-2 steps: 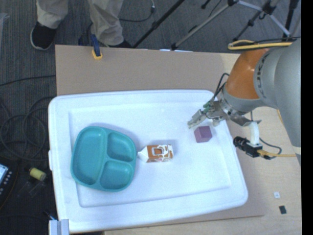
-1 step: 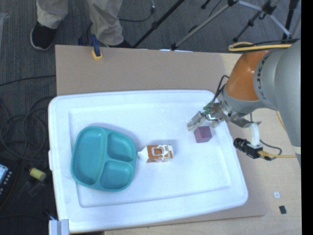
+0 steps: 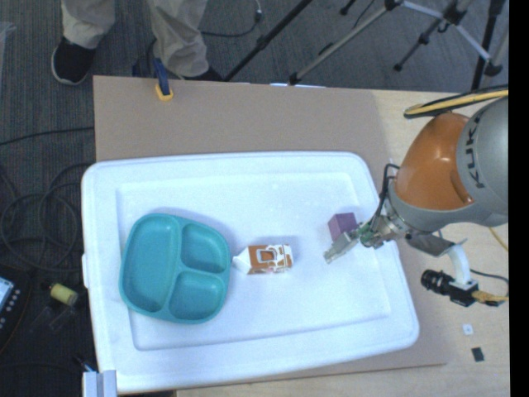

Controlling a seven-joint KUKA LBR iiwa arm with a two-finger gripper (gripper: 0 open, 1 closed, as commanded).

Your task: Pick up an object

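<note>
A tan, flat worktop [image 3: 248,114] is seen from above at a slant. A shallow white plastic bin [image 3: 223,165] lies on it, covering most of the surface from the left edge nearly to the right edge and down toward the front edge. A strip along the back edge is bare.

A grey robot arm [image 3: 438,176] with a broad orange band leans in over the right edge of the worktop. Its bulk hangs above the bin's right rim.

A teal plastic plate [image 3: 157,251], rounded and divided into three compartments, lies in the part of the bin nearest the worktop's left edge.

A small orange-and-white object [image 3: 269,258], boxy and lying on its side, rests near the middle of the bin, just beside the plate. What it is cannot be made out.

A small purple block [image 3: 342,222] sits in the bin toward the worktop's right edge, well apart from the plate.

The pincer [image 3: 335,251] is low in the bin just in front of the purple block, pointing toward the orange-and-white object. Whether it is open or closed cannot be told, and nothing can be seen in its grip.

A yellow and blue clamp [image 3: 164,85] grips the back edge near the left corner. Beyond it, a person's legs [image 3: 140,15] stand on dark carpet.
</note>
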